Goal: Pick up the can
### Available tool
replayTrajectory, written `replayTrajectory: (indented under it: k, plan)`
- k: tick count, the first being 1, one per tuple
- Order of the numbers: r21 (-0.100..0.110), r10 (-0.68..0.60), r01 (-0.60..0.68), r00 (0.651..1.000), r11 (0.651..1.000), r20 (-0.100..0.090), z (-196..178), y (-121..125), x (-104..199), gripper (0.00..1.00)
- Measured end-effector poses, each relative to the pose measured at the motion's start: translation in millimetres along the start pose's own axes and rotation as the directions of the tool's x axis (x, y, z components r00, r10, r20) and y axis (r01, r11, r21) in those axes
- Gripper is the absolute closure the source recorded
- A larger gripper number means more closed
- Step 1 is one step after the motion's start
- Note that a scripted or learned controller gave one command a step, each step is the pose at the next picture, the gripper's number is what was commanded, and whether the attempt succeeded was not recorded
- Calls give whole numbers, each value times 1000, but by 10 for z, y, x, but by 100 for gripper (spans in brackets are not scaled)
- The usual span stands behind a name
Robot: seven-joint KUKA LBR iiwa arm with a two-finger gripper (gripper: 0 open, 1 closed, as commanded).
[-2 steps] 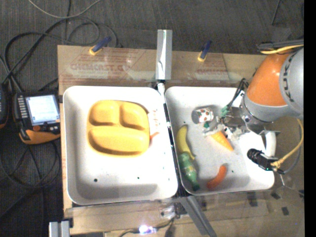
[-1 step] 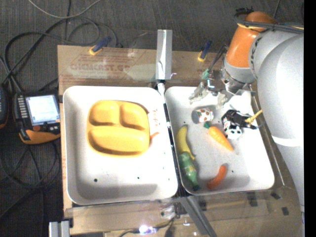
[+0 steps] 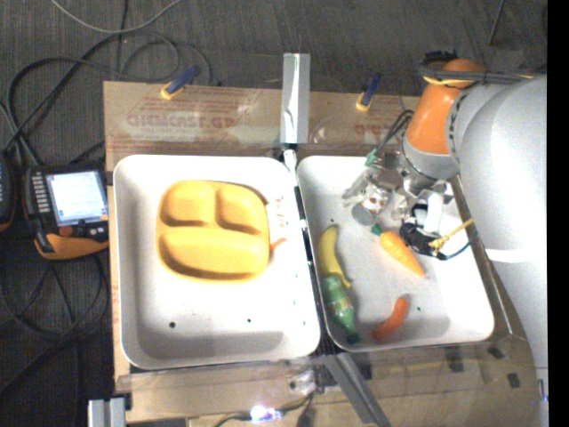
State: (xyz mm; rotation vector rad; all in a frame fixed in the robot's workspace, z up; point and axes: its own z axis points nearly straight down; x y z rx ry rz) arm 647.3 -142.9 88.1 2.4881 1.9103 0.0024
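- Reaching into the upper part of the right shallow white bin (image 3: 462,323): the grey arm with the orange band (image 3: 433,118) comes in from the upper right of the frame, and its two-finger gripper (image 3: 391,189) sits low over the bin's upper middle.
- Small silver can with a red-and-white label (image 3: 372,201) lies at the upper middle of the right bin, directly at the gripper's tip, touching or nearly touching the metal there.
- Gripper state: cannot tell. Cables and bracketry clutter the tip, so no call on whether the can is captured.
- Progress, as a judgement: approach looks done, grasp unconfirmed, lift not done. The can reads as sitting on the bin floor, not raised.
- Left to do: confirm closure on the can, then lift it clear of the bin.
- Clutter near the target: an orange carrot (image 3: 401,252) lies just below and right of the can; a yellow banana (image 3: 331,252) lies lower left of it, well apart; a green bottle-shaped item (image 3: 339,302) and a small orange-red sausage-shaped piece (image 3: 391,318) sit at the bin's lower edge.
- Risk: the carrot is the nearest thing that could be nudged or caught.
- Left shallow white bin (image 3: 133,327) holds a yellow divided plastic tray (image 3: 213,229), not involved.
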Motion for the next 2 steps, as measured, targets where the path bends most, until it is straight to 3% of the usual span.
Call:
replayTrajectory:
  k: [1,2]
  plan:
    - [4,0,0,1000,1000,5,-70,6,-20,100]
    - [12,-199,199,980,980,2,-1271,16,785,100]
